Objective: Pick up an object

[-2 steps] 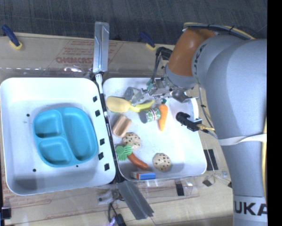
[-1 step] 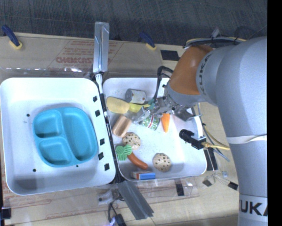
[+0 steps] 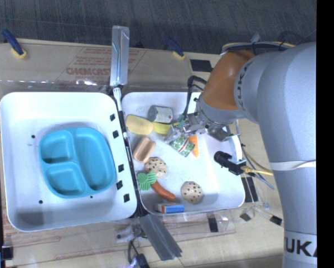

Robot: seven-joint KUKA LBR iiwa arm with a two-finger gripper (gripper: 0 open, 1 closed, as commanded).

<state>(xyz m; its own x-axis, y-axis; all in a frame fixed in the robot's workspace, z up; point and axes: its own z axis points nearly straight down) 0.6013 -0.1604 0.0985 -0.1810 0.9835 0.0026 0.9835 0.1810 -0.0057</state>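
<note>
Reaching into right bin (image 3: 233, 194): fingers (image 3: 184, 134) over green-orange packet (image 3: 183, 144), open/closed state unclear. Next you need confirmed grip, then lift.

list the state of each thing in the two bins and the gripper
blue tray: flat in the left bin, compartments bare
banana: lying in the right bin
cookies: two, lying flat, apart
hot dog: lying loose
carrot: lying under the gripper
gripper: low over the right bin, fingers unclear
</note>
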